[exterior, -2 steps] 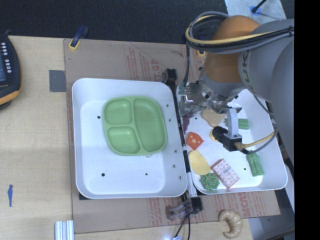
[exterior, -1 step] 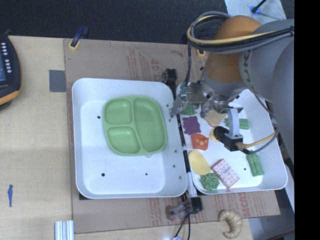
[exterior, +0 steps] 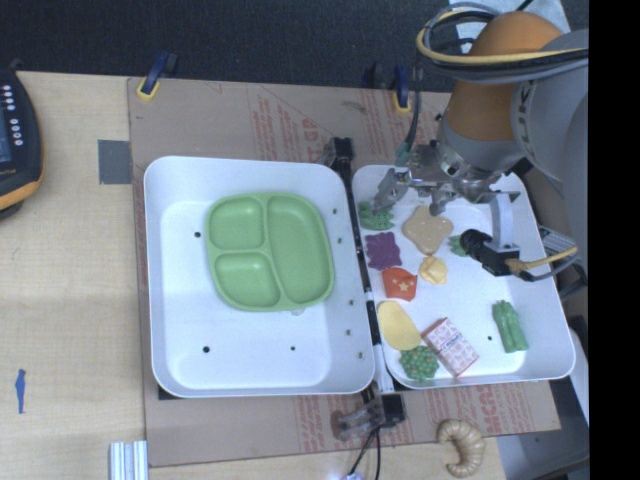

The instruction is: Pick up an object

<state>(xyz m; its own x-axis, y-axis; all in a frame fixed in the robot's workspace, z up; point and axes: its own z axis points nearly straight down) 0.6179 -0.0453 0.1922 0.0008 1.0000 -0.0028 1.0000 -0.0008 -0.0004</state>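
Note:
My gripper (exterior: pixel 413 196) hangs over the back left part of the right bin (exterior: pixel 545 298), open, with nothing between its fingers. One fingertip is above a green leafy piece (exterior: pixel 375 215); the other is just behind a tan bread slice (exterior: pixel 427 232). Also in this bin lie purple grapes (exterior: pixel 382 251), a red piece (exterior: pixel 399 283), a small yellow piece (exterior: pixel 433 269), a larger yellow piece (exterior: pixel 397 324), green peas (exterior: pixel 419 364), a pink box (exterior: pixel 452 346) and a green pickle (exterior: pixel 509 326).
The left bin (exterior: pixel 180 348) holds a green divided plate (exterior: pixel 270 250). A croissant (exterior: pixel 462 446) lies on the bench in front of the right bin. The grey arm with its orange band (exterior: pixel 500 78) rises behind the right bin.

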